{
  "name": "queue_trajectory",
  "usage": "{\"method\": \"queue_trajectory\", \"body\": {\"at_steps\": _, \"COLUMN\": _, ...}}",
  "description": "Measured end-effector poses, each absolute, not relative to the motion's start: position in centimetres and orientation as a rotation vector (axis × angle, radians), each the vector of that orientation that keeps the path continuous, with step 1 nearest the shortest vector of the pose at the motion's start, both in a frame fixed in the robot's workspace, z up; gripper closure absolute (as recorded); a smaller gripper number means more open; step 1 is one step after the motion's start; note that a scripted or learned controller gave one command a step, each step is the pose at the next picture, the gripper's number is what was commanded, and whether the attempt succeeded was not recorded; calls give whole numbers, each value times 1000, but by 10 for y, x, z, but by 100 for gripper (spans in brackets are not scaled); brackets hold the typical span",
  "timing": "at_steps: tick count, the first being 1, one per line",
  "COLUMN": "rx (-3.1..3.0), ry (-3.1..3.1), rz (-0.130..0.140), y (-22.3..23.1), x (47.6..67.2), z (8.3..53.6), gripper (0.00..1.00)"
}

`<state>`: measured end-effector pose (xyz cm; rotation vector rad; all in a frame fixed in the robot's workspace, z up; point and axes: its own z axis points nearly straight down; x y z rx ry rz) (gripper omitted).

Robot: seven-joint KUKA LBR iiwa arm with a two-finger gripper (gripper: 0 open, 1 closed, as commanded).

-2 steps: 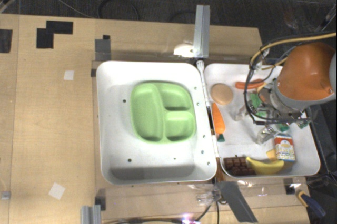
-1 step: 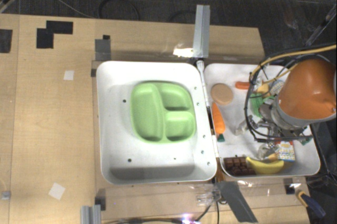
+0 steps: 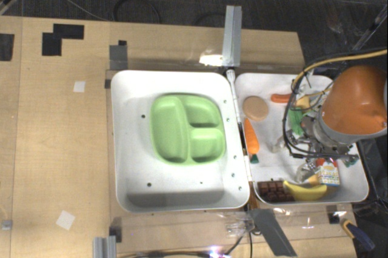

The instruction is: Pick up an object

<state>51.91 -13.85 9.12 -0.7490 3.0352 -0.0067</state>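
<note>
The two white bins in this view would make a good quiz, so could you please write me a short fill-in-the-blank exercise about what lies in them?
1. The green divided tray lies in the ____ bin.
2. The toy carrot lies along the right bin's ____ edge.
3. The banana lies just right of the ____ bar.
4. The tan round piece lies above the carrot's ____ tip.

Missing words: left; left; chocolate; orange
</note>
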Motion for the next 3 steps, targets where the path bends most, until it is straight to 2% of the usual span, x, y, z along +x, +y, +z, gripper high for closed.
{"method": "queue_trajectory", "body": {"at_steps": 1, "rx": -571, "ry": 3071, "rz": -8, "y": -142, "x": 517, "z": 91, "gripper": 0}}
{"method": "queue_trajectory", "body": {"at_steps": 2, "rx": -352, "ry": 3106, "rz": -5, "y": -164, "x": 555, "z": 90, "gripper": 0}}
{"method": "queue_trajectory", "body": {"at_steps": 3, "rx": -219, "ry": 3113, "rz": -9, "y": -137, "x": 509, "z": 91, "gripper": 0}}
